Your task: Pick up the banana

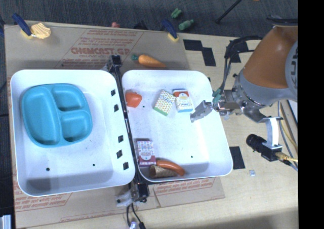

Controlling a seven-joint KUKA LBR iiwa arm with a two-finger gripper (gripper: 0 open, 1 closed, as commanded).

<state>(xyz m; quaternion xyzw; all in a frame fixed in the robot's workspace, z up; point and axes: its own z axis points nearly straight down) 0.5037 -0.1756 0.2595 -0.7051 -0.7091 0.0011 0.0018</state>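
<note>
My gripper (201,111) hangs over the right part of the right bin (215,137), just inside its right wall. It points left toward a small carton (183,101) and a patterned box (164,102), and nothing shows in its grasp. The grey arm with the orange band (268,63) reaches in from the right behind it. No object in the bin reads clearly as a banana. A long orange-brown piece (170,165) lies against the bin's near wall.
The right bin also holds a red-orange item (133,99), a red box (146,152) and a brown cone-like piece (154,172). A blue divided tray (55,114) lies in the left bin (66,172). A carrot (149,61) and a yellow item (41,31) lie outside on the cardboard.
</note>
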